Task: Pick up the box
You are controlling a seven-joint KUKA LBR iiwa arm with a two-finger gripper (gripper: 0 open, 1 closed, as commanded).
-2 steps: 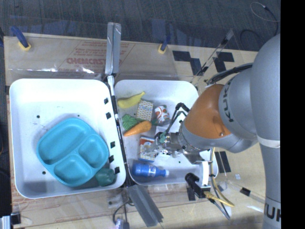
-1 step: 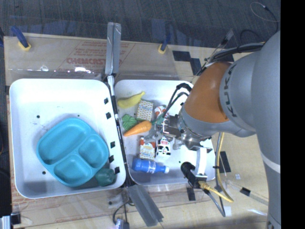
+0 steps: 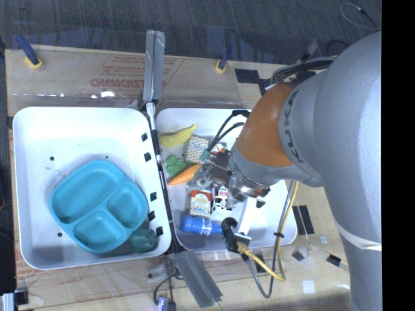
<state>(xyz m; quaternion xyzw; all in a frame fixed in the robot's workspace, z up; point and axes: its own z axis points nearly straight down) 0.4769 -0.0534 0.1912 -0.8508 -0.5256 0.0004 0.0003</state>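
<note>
A small white carton-like box (image 3: 200, 203) with a red top stands in the right bin (image 3: 280, 232), just above a blue bottle (image 3: 196, 225). A second, flat speckled box (image 3: 196, 149) lies farther back beside a banana (image 3: 177, 137). My gripper (image 3: 215, 185) hangs low over the middle of the right bin, right beside the white box's upper right corner. The wrist and its cables hide much of what lies under it. Nothing is visibly held.
An orange carrot (image 3: 183, 173) and a green leafy item (image 3: 173, 165) lie by the right bin's left wall. The left bin (image 3: 32, 173) holds a blue divided tray (image 3: 97, 204) and a dark green object (image 3: 144, 240). The grey arm covers the right bin's right side.
</note>
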